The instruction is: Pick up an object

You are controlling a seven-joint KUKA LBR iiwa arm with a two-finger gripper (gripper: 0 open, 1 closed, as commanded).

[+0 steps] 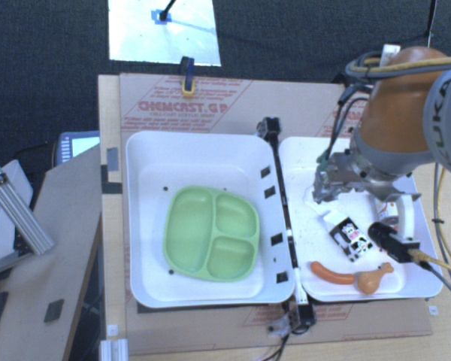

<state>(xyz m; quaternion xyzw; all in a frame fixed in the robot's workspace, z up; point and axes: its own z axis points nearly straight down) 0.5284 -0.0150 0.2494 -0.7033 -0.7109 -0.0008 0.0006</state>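
- claw (325, 192) low in right bin (301, 156), near its back left; bare floor toward the divider
- black-and-white block (349, 238) just in front, close
- sausage (332, 273) and tan drumstick (374, 278) further front, along the wall
- left bin: green tray (210, 233) mid-floor, bare margin all round

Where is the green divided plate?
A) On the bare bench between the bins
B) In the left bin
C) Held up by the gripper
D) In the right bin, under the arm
B: the green divided plate lies flat on the floor of the left bin, apart from the arm.
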